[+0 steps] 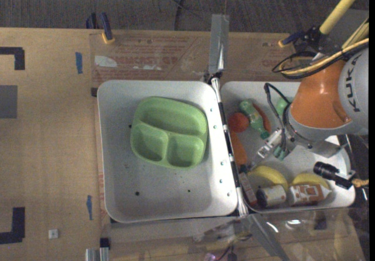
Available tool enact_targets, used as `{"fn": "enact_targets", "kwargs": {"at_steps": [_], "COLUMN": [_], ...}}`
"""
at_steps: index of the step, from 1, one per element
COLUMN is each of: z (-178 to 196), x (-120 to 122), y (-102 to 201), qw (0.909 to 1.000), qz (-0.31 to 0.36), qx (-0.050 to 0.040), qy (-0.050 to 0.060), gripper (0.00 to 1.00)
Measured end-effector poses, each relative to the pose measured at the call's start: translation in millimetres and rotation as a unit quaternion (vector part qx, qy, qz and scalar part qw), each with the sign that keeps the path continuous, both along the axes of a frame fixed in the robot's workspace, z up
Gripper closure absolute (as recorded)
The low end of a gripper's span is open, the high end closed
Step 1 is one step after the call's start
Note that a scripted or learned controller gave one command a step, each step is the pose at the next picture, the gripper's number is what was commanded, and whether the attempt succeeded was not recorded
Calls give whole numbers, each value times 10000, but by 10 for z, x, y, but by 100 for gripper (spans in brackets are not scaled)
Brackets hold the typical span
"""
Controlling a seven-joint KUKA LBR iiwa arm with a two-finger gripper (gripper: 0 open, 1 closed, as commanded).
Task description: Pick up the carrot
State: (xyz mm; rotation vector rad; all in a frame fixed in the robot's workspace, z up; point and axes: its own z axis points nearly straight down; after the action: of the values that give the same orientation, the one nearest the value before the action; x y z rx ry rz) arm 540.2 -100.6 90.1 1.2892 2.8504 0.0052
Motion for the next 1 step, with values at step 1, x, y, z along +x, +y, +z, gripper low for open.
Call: {"fn": "enact_targets", "kwargs": {"at_steps": [1], "z": [1122], "x": [-394], "y": [-910], "qw": [9989], "qz": [474], "qx": [-2], "qy": [44], "gripper": [0]}}
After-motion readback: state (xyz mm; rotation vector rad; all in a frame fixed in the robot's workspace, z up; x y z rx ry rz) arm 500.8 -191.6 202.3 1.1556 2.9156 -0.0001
